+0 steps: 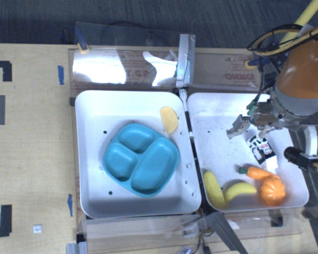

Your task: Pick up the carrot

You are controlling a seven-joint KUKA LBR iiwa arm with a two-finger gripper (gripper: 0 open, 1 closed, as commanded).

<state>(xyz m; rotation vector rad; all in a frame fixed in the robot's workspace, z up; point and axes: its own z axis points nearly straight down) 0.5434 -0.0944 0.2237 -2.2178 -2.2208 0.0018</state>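
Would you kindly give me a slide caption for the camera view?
Gripper poised in the right bin above the carrot, pumpkin, banana and corn.

A pale wooden tabletop (pixel 32 157) is marked with black tape corners (pixel 2 70) and blue tape bits (pixel 60 74). Dark floor (pixel 148 4) is seen beyond; glare is thrown on a clear panel (pixel 98 70).
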